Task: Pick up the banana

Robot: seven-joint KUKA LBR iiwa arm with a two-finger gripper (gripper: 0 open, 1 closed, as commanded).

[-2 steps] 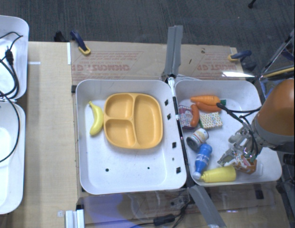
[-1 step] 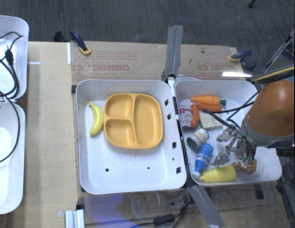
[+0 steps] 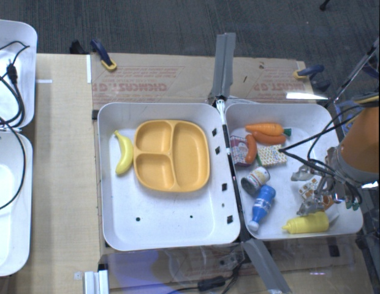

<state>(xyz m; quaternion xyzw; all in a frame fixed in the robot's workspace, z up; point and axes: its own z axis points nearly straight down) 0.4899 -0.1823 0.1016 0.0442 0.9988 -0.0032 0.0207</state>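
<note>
The banana [image 3: 123, 154] lies in the left bin [image 3: 116, 219], left of centre in the frame, touching the left edge of the yellow divided plate [image 3: 172, 154]; the gripper [image 3: 314, 193] hangs in the right bin [image 3: 343, 225] at lower right, above the yellow bottle [image 3: 307, 224], near the blue bottle [image 3: 262, 206], carrot [image 3: 265, 128] and sponge [image 3: 271, 156]; whether it is open or grips anything I cannot tell.
</note>
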